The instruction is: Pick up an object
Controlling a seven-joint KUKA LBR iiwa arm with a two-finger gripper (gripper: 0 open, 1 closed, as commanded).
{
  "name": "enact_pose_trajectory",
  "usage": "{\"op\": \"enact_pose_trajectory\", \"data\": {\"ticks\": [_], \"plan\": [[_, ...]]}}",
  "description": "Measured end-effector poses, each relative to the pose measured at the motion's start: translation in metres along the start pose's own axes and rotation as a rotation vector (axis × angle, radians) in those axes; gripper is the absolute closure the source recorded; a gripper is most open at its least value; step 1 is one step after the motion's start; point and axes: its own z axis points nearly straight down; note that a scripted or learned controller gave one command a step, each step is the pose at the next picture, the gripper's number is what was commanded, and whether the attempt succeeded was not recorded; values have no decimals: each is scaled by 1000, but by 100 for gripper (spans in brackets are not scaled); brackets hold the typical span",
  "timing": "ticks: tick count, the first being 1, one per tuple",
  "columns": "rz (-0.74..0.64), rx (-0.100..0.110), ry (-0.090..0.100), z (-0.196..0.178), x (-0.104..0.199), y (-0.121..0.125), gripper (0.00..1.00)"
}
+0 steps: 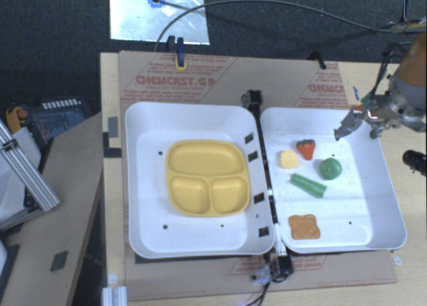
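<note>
Hovering over the far right corner of the right bin (383, 165), the gripper (361, 125) stood with its two fingers spread apart and nothing between them. You had five small toy foods to choose from in that bin: a strawberry (305, 149) and a yellow piece (289, 159) near the left wall, a green ball (329, 168) toward the middle, a green stick (308, 185) just nearer than these, and a toast slice (304, 227) by the near left corner. The left bin (143, 165) carried a yellow tray (205, 177).

You would likely have found all five light, hard and rather slick, like moulded plastic. The ball sat closest to the gripper but could roll out of a pinch. The stick looked the safer pick, taken across its narrow width at mid-length. The toast lay flat and offered little to grip.
</note>
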Motion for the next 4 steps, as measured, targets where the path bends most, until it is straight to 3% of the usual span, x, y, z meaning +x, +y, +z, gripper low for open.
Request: {"op": "enact_pose_trajectory", "data": {"ticks": [2,3,4], "plan": [[-4,2,1,116,12,11,0],[-4,1,0,141,12,12,0],[-5,-3,-1,128,12,13,100]]}}
